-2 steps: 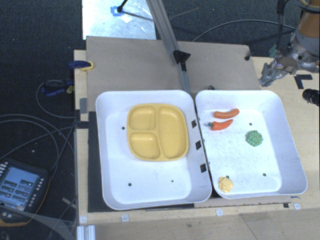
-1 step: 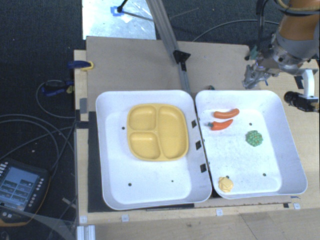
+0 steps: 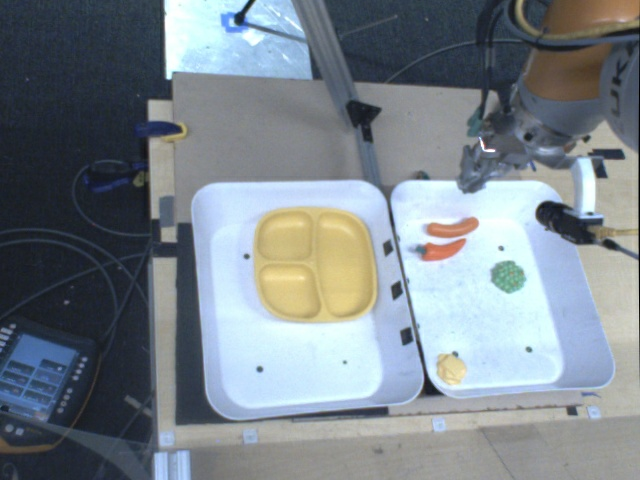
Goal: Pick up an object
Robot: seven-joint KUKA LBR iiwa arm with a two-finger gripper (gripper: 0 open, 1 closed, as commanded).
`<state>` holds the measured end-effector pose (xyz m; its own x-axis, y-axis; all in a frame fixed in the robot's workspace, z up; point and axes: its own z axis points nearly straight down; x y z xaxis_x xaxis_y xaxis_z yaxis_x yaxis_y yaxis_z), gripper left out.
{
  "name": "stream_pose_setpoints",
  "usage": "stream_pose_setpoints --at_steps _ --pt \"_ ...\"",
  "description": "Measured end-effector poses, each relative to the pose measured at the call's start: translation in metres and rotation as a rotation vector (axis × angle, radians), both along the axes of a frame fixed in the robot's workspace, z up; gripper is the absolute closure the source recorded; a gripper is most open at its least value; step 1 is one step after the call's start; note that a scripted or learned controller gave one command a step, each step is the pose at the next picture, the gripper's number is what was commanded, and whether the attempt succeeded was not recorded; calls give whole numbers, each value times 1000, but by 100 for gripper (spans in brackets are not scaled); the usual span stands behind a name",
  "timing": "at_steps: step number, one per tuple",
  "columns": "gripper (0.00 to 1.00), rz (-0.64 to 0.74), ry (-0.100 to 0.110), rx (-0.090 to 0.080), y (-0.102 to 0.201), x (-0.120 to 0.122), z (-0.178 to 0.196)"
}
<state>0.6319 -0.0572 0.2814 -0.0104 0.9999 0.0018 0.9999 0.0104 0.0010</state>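
The dark two-finger pincer [image 3: 474, 176] is seen at the upper right of the frame, hung over the top edge of the right-hand shallow white plastic bin [image 3: 575, 298]; whether it is spread or pressed together cannot be told from this slant, and nothing is seen held in it. Just below it, in the upper part of that bin, two candidates for the pick are laid side by side: a curved orange toy sausage [image 3: 452, 227] and a small orange-red toy carrot [image 3: 443, 250]. A round green knobbly toy vegetable [image 3: 509, 276] is found right of centre in the bin, and a small yellow lumpy toy [image 3: 452, 369] is tucked into the bin's lower left corner. The sausage is judged the likeliest target, being nearest the pincer.

The left-hand white bin [image 3: 225, 368] is occupied by a yellow three-compartment plastic plate [image 3: 314, 264], probably left there as clutter rather than as a goal. Both bins are carried on a tan board desk [image 3: 260, 128], a grey camera pole [image 3: 330, 48] is raised from its far edge, and dark carpet with cables and a handheld control pendant [image 3: 35, 373] is seen at lower left.
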Motion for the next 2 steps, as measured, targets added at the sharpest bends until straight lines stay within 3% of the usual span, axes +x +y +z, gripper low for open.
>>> stream_pose_setpoints --at_steps 2 --pt "100 1 1 1 107 -28 -19"
